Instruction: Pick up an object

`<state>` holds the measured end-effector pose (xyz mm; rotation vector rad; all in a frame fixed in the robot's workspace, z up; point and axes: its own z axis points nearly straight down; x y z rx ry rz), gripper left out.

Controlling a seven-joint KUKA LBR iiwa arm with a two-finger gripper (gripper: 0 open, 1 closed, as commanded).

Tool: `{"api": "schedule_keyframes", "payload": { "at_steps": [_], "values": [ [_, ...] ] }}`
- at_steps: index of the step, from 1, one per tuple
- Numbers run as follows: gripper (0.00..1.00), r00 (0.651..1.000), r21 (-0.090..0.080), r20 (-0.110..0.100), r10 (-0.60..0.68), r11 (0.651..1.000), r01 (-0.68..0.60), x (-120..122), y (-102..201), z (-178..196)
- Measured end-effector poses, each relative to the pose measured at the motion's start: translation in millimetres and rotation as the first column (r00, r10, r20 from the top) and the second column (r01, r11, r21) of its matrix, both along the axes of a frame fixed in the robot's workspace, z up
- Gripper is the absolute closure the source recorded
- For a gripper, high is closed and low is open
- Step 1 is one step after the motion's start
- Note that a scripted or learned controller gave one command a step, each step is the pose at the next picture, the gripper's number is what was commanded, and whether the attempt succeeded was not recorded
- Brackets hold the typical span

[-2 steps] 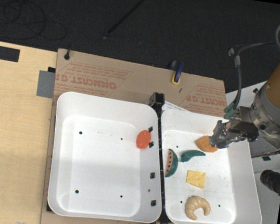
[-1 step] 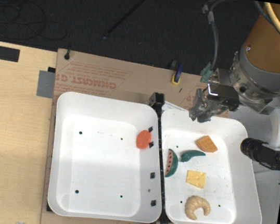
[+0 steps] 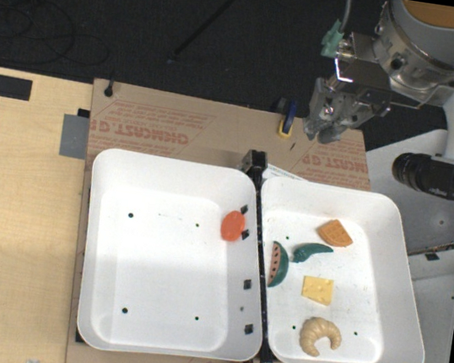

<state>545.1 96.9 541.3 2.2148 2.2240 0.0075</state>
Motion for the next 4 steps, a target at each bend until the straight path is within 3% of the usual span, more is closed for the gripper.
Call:
{"api": "schedule_keyframes", "payload": {
  "at_steps": [1,2,3,4],
  "values": [
    [1.00,1.000,-0.002,-0.009,-0.001,1.000,0.001,53,43,-6],
    [1.00,1.000,-0.002,-0.011,0.000,1.000,0.000,94,105,-6],
    [1.00,1.000,-0.005,-0.009,-0.012,1.000,0.012,47,7,-2],
    [1.00,1.000,-0.002,-0.010,-0.002,1.000,0.002,94,46,-6]
  ]
}}
